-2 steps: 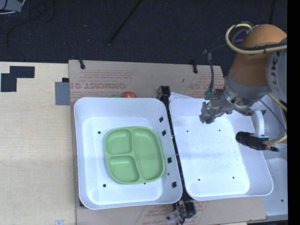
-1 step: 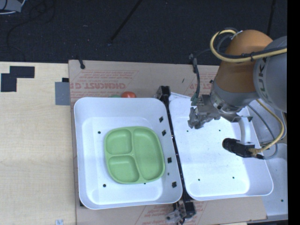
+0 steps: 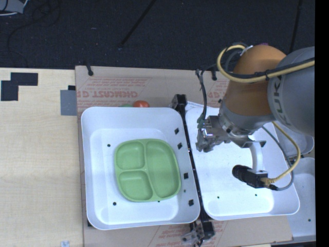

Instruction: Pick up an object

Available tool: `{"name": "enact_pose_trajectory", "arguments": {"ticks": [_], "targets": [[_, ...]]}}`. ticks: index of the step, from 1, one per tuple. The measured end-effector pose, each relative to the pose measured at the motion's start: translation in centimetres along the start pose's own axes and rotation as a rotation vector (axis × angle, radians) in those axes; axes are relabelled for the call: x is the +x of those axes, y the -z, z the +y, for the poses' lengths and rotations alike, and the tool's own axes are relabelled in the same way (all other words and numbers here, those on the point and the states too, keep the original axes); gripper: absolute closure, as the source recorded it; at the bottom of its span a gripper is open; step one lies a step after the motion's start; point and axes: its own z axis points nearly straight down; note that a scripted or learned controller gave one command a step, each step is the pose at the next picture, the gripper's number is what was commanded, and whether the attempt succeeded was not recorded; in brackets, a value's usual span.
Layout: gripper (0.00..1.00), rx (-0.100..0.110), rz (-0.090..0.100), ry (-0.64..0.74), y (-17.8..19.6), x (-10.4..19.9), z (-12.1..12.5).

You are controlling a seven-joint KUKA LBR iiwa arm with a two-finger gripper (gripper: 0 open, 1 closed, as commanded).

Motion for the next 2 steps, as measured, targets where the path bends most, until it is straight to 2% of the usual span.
{"name": "enact_pose_trajectory", "arguments": {"ticks": [2], "targets": [[1.0,0.0,0.0,0.002,-1.8,10.2,-4.0]]}}
